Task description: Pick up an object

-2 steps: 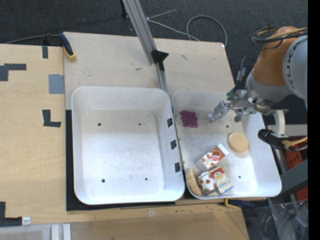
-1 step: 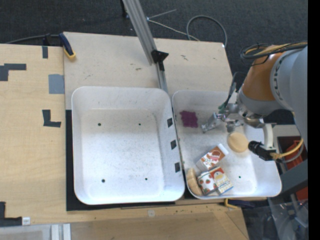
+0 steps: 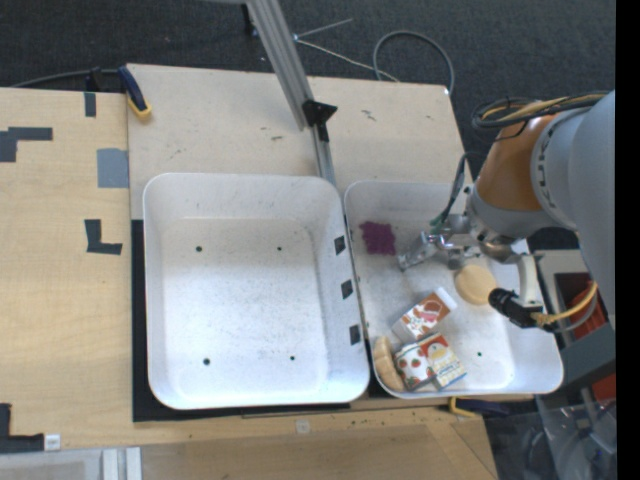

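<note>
While I read the bench from its near edge outward, I log first, in the right bin (image 3: 530, 373), a tan round piece (image 3: 384, 360) against the near-left wall, touching a red-and-white packet (image 3: 432, 361) with a blue end that lies flat by the near rim. Next, a second red-and-white packet (image 3: 424, 316), just beyond the first, tilted on a corner. Next, a pale yellow rounded lump (image 3: 474, 284) to the right of that packet, close under the arm's wrist. Next, the gripper (image 3: 415, 256), low in the middle of the right bin, metal fingers pointing left; I see nothing between them, and I cannot tell whether they are spread or closed. Next, a purple lump (image 3: 377, 236), just left of the fingertips and apart from them, toward the far-left corner. The left bin (image 3: 165, 298) sits alongside, walls touching. Farthest, a slanted metal pole (image 3: 290, 58) crosses the bench (image 3: 220, 118).
</note>
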You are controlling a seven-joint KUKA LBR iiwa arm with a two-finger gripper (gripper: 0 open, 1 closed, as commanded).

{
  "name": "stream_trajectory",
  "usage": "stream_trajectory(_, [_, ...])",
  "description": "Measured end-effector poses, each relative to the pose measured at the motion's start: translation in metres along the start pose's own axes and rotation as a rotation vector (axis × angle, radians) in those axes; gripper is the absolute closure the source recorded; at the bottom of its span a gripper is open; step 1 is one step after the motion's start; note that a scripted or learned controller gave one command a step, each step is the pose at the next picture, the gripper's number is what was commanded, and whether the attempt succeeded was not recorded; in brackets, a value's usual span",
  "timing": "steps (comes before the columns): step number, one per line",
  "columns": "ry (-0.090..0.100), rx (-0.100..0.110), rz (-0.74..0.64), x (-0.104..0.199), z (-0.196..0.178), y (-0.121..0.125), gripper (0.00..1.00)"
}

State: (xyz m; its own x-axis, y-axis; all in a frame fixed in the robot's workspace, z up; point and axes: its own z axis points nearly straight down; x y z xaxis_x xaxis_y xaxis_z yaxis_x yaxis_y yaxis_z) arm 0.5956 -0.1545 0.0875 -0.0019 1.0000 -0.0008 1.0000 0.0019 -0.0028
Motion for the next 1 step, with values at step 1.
stream_trajectory(1, [0.000,0.000,-0.001,0.0007,-0.0106,0.0001,1.00])
